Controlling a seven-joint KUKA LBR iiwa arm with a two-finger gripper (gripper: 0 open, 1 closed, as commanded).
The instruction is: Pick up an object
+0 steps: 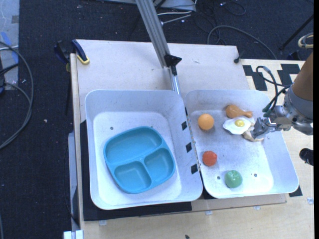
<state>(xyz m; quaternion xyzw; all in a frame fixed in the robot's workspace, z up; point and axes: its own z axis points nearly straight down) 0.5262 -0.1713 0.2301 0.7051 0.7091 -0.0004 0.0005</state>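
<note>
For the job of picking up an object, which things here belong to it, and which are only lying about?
Belong to the job:
- round orange ball
- toy fried egg
- brown toy drumstick
- small red ball
- green round toy
- gripper
- right white bin

Lying about:
- blue three-part plastic tray
- left white bin
- yellow-tipped clamp

The grey arm (pixel 303 96) reaches in from the right, wrist bent downward and leftward. Its gripper (pixel 259 129) hangs low, seemingly close to the surface, tips pointing down-left.

Blue divided tray (pixel 139 159) in left bin (pixel 94 113); cables (pixel 15 78) on floor.
</note>
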